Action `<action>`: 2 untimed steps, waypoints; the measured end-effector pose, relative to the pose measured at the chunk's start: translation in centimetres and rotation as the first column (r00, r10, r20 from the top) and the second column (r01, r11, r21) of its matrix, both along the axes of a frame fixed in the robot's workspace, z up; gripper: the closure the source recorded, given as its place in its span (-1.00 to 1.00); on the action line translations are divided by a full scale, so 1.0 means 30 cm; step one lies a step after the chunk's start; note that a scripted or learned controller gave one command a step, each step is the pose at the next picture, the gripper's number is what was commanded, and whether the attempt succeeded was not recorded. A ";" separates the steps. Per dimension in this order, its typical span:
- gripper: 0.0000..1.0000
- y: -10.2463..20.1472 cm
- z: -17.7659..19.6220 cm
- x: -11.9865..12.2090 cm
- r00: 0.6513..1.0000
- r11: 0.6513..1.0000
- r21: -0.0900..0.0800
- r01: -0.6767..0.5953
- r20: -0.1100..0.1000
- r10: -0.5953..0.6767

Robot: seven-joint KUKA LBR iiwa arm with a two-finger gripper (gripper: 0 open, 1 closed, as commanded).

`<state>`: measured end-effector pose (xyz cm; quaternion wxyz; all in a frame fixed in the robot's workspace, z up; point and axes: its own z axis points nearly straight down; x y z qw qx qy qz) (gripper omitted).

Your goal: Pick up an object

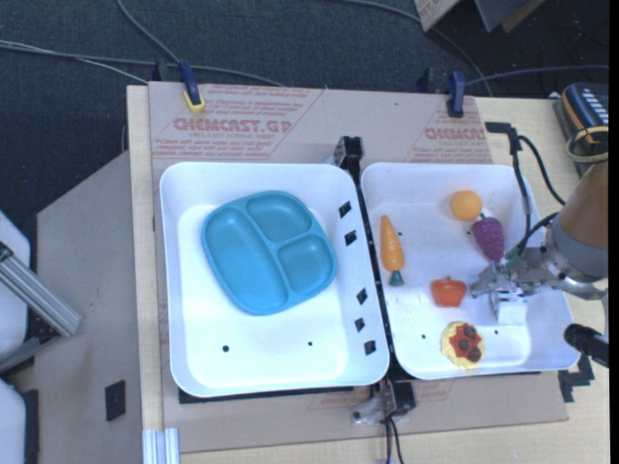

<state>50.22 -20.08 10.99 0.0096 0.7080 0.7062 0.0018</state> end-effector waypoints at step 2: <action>1.00 0.008 0.225 0.001 1.000 1.000 0.009 -0.003 -0.009 0.003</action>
